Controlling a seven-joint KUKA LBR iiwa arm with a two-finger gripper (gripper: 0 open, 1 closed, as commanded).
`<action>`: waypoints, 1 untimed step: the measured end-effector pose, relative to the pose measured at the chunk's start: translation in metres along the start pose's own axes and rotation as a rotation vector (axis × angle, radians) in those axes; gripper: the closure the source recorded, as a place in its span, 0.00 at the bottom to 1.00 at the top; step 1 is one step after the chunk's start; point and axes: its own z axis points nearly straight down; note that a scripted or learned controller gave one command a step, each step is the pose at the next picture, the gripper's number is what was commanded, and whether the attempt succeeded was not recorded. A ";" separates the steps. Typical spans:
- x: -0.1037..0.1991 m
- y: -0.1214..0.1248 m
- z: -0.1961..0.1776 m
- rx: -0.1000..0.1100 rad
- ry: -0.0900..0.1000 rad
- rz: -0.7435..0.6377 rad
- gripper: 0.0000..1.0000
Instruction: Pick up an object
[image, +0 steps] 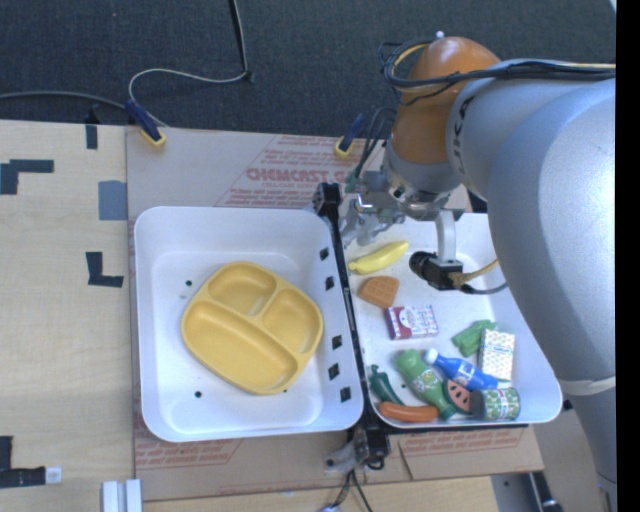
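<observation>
step: reach, nothing held | gripper (372, 222) above banana (379, 258) in right bin (540, 385) | finger state: cannot tell, blurred | next: descend, close on banana

Left bin (150, 330) just has a divided tray (252, 326) sitting in it. Right bin (535, 385) holds the banana (378, 258), with the small box (412, 321) nearer the camera.

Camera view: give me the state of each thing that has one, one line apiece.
Gripper: low over the right bin's back end, above the banana; grip unclear.
Banana: lying flat, free.
Yellow divided plate: right side up in the left bin.
Red carton: lying flat.
Green bottle: on its side.
</observation>
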 end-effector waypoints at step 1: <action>-0.001 -0.001 0.001 0.003 -0.001 0.002 0.00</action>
